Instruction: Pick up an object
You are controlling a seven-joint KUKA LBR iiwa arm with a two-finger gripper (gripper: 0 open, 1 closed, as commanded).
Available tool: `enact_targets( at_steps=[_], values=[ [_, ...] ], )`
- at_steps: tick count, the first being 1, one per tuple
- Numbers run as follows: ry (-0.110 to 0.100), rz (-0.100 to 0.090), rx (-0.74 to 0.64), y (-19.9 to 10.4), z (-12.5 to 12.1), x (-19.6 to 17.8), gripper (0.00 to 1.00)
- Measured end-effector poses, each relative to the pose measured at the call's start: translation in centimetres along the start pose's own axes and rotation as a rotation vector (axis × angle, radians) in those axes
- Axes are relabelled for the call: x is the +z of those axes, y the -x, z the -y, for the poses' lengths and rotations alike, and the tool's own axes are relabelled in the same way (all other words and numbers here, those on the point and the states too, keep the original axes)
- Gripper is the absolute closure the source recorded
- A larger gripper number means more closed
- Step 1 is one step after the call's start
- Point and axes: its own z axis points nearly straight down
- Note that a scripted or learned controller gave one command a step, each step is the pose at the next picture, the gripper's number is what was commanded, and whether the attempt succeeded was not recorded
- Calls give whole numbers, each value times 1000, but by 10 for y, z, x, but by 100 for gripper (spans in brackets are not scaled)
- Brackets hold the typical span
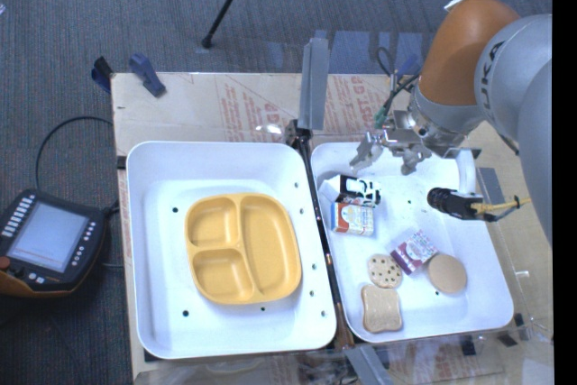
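My gripper [386, 158] hangs over the back of the right bin [491, 270], open, with nothing between its fingers [361, 153]. Just below and left of it a small milk carton [355, 205] lies on its side near the bin's left wall. Toward the front lie a chocolate-chip cookie [385, 270], a purple packet [414, 251], a round tan bun [446, 274] and a slice of toast [381, 309]. The gripper touches none of them.
The left bin [153, 185] holds a yellow divided plate [242, 247]. A metal post [313, 90] stands behind the wall between the two bins. A teach pendant [45, 239] lies on the floor at far left.
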Motion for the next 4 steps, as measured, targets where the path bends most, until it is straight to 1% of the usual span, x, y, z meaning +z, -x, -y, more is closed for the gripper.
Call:
enact_targets(
  at_steps=[1, 2, 3, 4],
  values=[
    [12, 0, 10, 8, -11, 80, 0],
    [16, -1, -5, 4, -13, 89, 0],
    [25, -4, 67, 9, 2, 89, 0],
    [16, -3, 82, 8, -10, 90, 0]
  ],
)
